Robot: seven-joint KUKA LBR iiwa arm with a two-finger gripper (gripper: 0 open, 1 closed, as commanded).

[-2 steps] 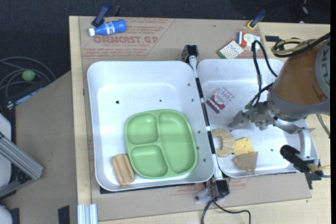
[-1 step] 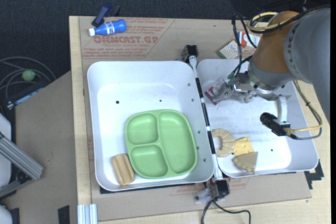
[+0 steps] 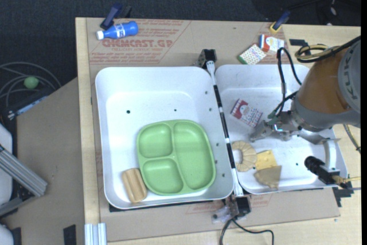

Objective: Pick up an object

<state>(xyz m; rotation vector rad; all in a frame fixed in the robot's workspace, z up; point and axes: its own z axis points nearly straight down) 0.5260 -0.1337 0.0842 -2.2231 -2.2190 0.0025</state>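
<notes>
Gripper point(image 3: 265, 130) is down in the right bin point(image 3: 252, 78), metal fingers pointing left. Can't tell if they're open or closed, too small and blurred. Nothing visibly between them. The tips sit just above the round piece and just below the card.

Right bin contents: small red-and-white printed card point(image 3: 245, 112), flat, tilted; a round tan ribbed piece point(image 3: 244, 155), cookie-like, against the left wall; a flat yellow wedge point(image 3: 265, 159) just beside it; a tan crumpled lump point(image 3: 268, 177) below that, touching the wedge.

Left bin point(image 3: 114, 89): smooth green plastic tray point(image 3: 175, 156), three compartments, rounded corners, plus a tan ridged block point(image 3: 133, 185) touching its lower-left edge.

Both bins are glossy white, shallow. The bench is brown board with red print. A blue-and-white bottle point(image 3: 117, 30) lies on its side at the top left, well outside the bins.
</notes>
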